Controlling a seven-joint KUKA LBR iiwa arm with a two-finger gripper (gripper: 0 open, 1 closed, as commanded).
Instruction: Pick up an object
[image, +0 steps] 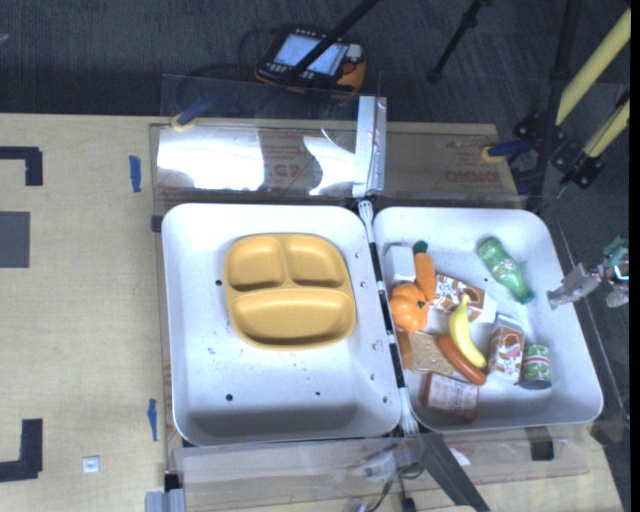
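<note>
Nothing is picked up yet, by the look of it. The pincer sits at the right edge of the frame, over the right bin's outer rim, and nothing shows between its tips; it is too small and blurred to tell whether it is parted or closed. All the candidates lie in the right bin, in the lower right of the frame, so choosing, reaching and lifting are all left to do.

The pile is mixed. A carrot is tapered and matte orange, just above a round orange. A banana curves smooth and yellow, and a reddish sausage lies just below it. A green bottle looks like glossy plastic and lies apart toward the upper right. A small can sits near the bin's right side, next to a printed carton. Flat printed packets lie under the fruit.

The left bin holds a yellow tray, smooth moulded plastic with three rounded compartments. Both bins are shallow white plastic with rounded corners.
</note>
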